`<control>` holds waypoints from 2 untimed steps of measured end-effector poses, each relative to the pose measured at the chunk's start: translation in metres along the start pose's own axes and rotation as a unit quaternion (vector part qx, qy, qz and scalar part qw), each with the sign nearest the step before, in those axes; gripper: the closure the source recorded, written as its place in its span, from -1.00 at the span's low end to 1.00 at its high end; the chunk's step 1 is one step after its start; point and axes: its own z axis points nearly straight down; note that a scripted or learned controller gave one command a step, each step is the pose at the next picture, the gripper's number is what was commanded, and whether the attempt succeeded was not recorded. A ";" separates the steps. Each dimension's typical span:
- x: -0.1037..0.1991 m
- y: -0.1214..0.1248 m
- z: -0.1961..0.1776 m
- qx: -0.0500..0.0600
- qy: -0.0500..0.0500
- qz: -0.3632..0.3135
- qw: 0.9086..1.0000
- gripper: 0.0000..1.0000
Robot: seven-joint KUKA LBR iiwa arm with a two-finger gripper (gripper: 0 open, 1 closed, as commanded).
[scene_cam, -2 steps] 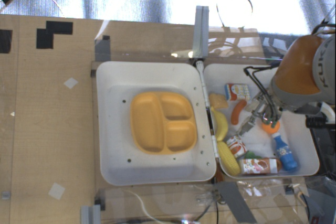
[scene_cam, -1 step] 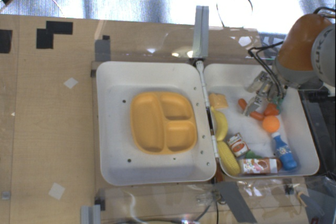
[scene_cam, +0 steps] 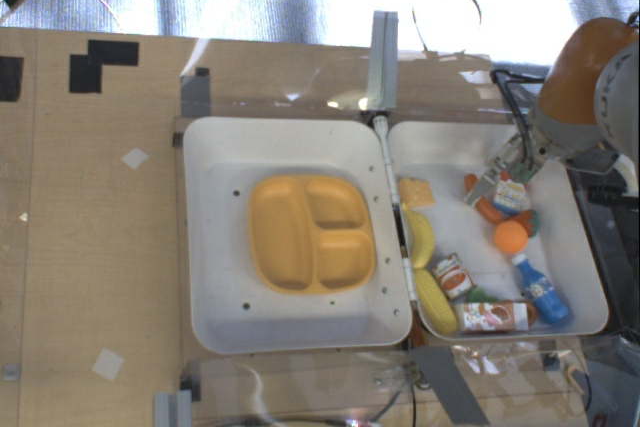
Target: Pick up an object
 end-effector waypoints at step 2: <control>0.009 0.030 -0.007 0.002 0.005 -0.157 0.988 -1.00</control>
